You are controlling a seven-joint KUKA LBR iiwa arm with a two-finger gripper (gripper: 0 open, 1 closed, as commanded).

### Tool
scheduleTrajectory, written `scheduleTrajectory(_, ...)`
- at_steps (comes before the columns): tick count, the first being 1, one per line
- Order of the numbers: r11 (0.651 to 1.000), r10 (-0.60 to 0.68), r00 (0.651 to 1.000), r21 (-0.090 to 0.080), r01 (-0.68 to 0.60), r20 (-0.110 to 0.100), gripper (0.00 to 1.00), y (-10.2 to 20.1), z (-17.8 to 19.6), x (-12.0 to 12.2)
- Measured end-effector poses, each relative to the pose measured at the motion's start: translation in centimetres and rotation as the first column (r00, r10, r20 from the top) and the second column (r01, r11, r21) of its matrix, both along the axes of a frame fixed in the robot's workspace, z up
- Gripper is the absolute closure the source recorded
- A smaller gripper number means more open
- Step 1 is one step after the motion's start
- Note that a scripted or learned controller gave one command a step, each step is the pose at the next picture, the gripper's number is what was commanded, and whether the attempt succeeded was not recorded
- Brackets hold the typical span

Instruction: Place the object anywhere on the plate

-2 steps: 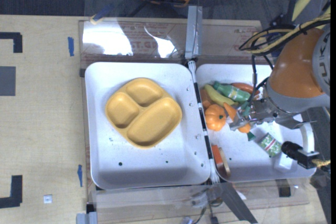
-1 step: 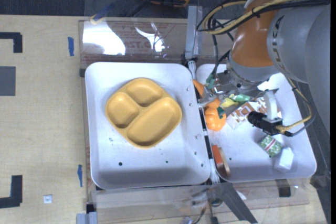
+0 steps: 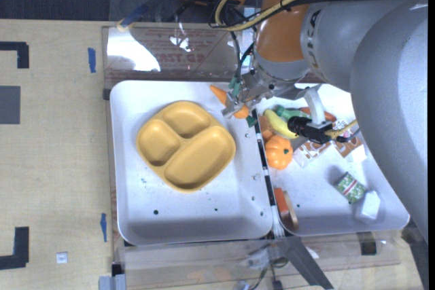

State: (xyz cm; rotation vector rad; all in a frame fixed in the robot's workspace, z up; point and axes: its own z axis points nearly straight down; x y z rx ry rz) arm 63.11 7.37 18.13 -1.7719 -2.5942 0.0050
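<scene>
The arm came in from the right w/ its pincer (image 3: 236,102) low over the back right corner of the left bin (image 3: 136,214), just beside the wall between the 2 bins. A small orange piece (image 3: 219,94), carrot-like, sat right at the pincer's tip, poking out to the left. The pincer's opening couldn't be told from this angle, nor whether it actually had hold of the piece.

The yellow plate (image 3: 187,145), split into 3 sections, lay approx. mid left bin, tilted on the diagonal. The orange piece was near the plate's back right edge but apart from it, not on it.

In the right bin (image 3: 326,214): a banana (image 3: 277,123) near the back left, a round orange fruit (image 3: 279,154) just in front of it, a green packet (image 3: 350,187) and a white block (image 3: 370,205) toward the front right, and a red-brown item (image 3: 285,208) by the front left wall. Some small bits lay btw. banana and packet, too small to tell. The bench (image 3: 54,146) left of the bins was pale wood.
</scene>
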Motion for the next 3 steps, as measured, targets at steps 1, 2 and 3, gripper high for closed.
scheduleTrajectory(1,1.000,0.000,1.000,0.000,0.000,0.000,0.00,0.0,0.0,0.0)
scheduleTrajectory(2,0.986,0.167,0.986,0.001,-0.167,0.002,0.00,5.1,1.7,0.4)
scheduleTrajectory(3,0.879,0.476,0.879,0.004,-0.476,-0.007,0.00,8.8,6.1,-5.3)
